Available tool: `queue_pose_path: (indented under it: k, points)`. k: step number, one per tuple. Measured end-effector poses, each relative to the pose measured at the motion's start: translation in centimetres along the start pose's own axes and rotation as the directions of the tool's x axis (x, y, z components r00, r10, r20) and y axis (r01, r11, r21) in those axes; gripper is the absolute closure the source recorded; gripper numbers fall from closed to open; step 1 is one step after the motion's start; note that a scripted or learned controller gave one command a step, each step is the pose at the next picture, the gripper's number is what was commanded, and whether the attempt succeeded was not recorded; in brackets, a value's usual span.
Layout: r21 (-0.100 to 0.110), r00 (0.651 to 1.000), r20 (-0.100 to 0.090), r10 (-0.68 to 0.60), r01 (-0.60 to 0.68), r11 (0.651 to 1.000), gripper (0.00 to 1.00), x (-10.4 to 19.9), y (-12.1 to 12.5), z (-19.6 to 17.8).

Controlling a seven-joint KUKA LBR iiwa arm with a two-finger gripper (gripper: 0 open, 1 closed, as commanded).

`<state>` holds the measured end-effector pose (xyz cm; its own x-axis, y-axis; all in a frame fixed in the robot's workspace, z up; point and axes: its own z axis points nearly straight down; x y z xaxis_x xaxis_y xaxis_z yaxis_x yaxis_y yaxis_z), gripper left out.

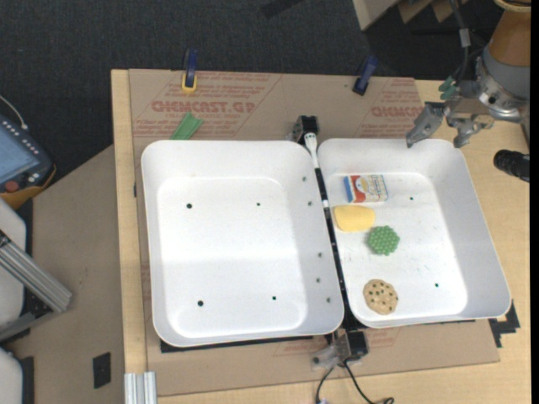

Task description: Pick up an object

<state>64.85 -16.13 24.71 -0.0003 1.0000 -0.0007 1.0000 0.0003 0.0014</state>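
Observation:
Several small objects lie in the right bin [472,225]: a white carton with red and blue print [365,188], a yellow lemon-like piece [354,218], a green bumpy ball [383,241] and a chocolate-chip cookie [380,295]. My gripper [440,131] hangs above the far rim of the right bin, at the upper right of the camera view. Its two fingers [418,130] are spread apart with nothing between them. It is well clear of the objects, which lie toward the bin's left side.
The left bin [168,225] sits beside the right one on a cardboard sheet [253,108]. Blue-and-yellow clamps [190,70] hold the sheet's far edge. A green scrap [186,126] lies on the cardboard. Black clips [305,129] join the bins.

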Motion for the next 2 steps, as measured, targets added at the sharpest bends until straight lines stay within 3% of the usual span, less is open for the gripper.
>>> queue_pose_path:
  k: [1,2]
  points:
    - [-0.004,1.000,0.001,-0.001,0.001,1.000,1.00,0.0,0.1,-1.1]
    - [0.005,1.000,-0.004,-0.006,0.006,1.000,1.00,7.5,-5.1,-2.1]
